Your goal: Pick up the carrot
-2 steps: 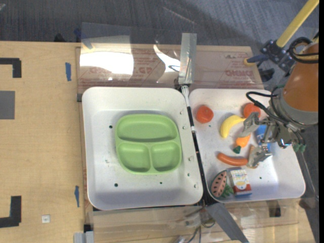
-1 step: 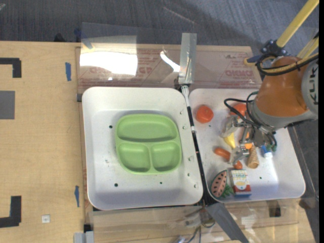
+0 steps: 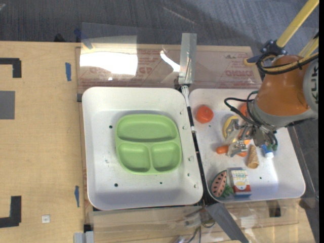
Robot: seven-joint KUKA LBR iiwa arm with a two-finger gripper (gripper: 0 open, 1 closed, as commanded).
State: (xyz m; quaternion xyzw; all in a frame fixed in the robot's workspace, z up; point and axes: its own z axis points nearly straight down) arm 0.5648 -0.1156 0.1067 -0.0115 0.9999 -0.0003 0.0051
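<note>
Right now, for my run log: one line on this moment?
gripper: over right bin | carrot: in bin, beside gripper | lifted: no

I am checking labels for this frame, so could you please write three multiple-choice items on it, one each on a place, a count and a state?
1. Where does the green divided plastic plate lie?
A. in the left white shallow bin
B. in the right white shallow bin
C. on the wooden bench

2. How many compartments has the plate?
A. two
B. three
C. five

3. Where is the two-finger metal gripper?
A. over the plate
B. outside both bins
C. low in the right bin, at the small orange carrot

Answers: 1 A, the plate sits mid-bin on the left. 2 B, one long and two small sections. 3 C, its fingers reach beside the carrot.
</note>
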